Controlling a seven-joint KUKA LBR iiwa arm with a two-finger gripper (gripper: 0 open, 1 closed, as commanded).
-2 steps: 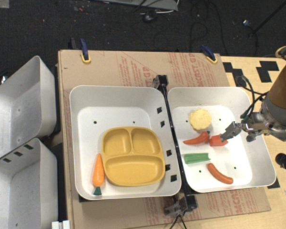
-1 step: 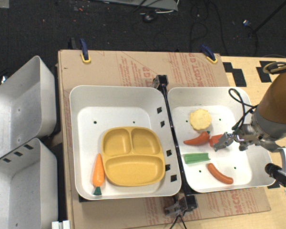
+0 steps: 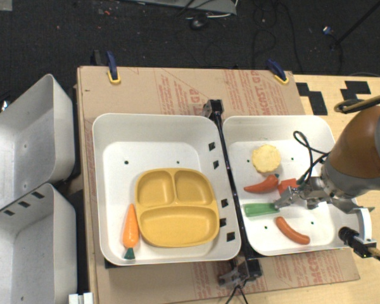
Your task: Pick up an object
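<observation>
My gripper point(image 3: 290, 196) is low in the right bin point(image 3: 316, 132), at the end of the grey arm with its orange band point(image 3: 362, 147). It hangs just right of a red chilli pepper point(image 3: 261, 185) and over the right end of a green stick-shaped piece point(image 3: 258, 209). A brown sausage point(image 3: 292, 230) lies just below and in front of it. Further back in the same bin rests a round yellow biscuit point(image 3: 266, 158). From this angle, nothing can be made out as held.
The left bin point(image 3: 114, 138) holds a yellow divided plate point(image 3: 177, 208) and an orange carrot point(image 3: 130, 227) along the plate's left side. A black divider point(image 3: 223, 163) separates the bins. Two spare white bins point(image 3: 25, 144) stand off the bench at left.
</observation>
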